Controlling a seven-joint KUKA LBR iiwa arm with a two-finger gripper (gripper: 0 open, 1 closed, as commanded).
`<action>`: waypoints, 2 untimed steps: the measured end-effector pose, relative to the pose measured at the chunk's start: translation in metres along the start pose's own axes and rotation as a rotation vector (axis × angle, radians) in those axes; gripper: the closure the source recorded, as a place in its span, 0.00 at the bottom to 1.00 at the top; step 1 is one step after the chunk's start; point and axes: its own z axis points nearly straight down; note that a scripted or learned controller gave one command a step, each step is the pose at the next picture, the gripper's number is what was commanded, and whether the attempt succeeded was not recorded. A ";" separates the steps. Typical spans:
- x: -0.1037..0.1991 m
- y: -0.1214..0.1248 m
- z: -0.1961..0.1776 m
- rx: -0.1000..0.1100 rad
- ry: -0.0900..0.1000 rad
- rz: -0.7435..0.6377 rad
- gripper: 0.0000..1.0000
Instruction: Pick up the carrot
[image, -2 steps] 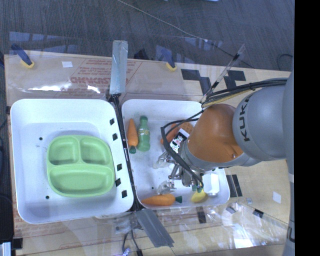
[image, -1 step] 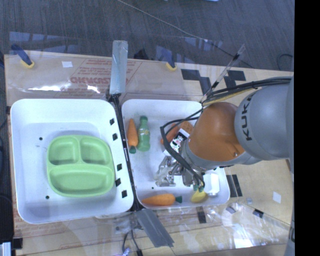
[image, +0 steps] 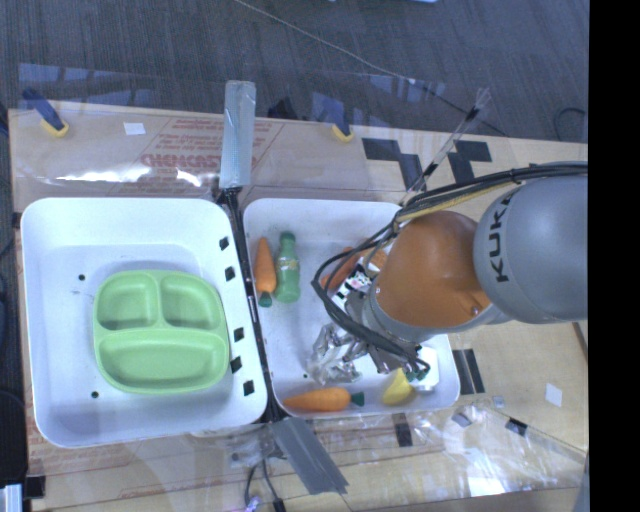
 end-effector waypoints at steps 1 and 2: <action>0.012 -0.054 -0.001 0.002 0.000 -0.124 1.00; -0.005 -0.039 -0.002 0.001 -0.002 -0.474 1.00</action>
